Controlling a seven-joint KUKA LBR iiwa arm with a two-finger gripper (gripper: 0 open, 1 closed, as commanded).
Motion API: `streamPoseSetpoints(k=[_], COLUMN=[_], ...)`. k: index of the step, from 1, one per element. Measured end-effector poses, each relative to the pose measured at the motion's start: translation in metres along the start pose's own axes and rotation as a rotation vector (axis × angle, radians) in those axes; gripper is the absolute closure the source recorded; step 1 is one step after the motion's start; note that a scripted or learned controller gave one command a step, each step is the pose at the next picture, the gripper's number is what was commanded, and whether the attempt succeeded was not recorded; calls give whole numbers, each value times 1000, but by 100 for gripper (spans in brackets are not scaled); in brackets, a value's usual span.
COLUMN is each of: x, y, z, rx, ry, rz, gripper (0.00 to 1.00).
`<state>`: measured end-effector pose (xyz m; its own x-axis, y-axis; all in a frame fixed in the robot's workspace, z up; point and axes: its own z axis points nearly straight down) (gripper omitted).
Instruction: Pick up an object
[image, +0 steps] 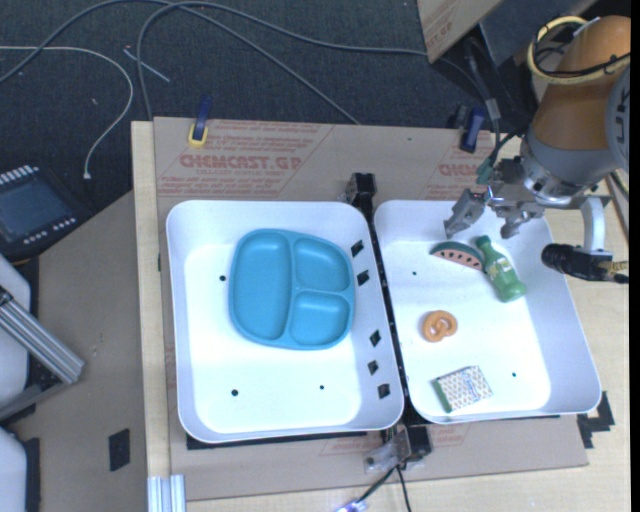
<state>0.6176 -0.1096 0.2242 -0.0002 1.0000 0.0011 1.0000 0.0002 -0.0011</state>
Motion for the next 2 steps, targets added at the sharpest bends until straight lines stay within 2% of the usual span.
streamPoseSetpoints(k=[1, 2], x=[-3, -4], y=[2, 10], z=[62, 120], rx=[7, 5], ry=[1, 0], rz=[1, -1], gripper=[0, 0])
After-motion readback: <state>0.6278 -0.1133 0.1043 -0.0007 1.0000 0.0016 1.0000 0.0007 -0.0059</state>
